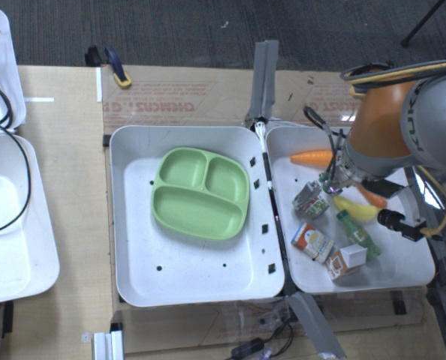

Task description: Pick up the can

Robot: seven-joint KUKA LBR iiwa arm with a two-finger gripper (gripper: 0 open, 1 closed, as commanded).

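Note:
The can (311, 199), a dented silver one lying on its side, rests in the right bin (414, 267) near that bin's left wall. My gripper (332, 182) hangs just to the can's upper right, its tip close to or touching the can's edge. The grey arm with its orange band (384, 130) covers the bin's far right part. Nothing can be seen lifted off the bin floor.
Around the can lie an orange carrot (313, 157), a yellow banana (356, 209), a green bottle (358, 235) and two small cartons (314, 243) (347, 260). The left bin (125, 223) holds a green divided plate (202, 193). A grey divider post (264, 81) stands between the bins.

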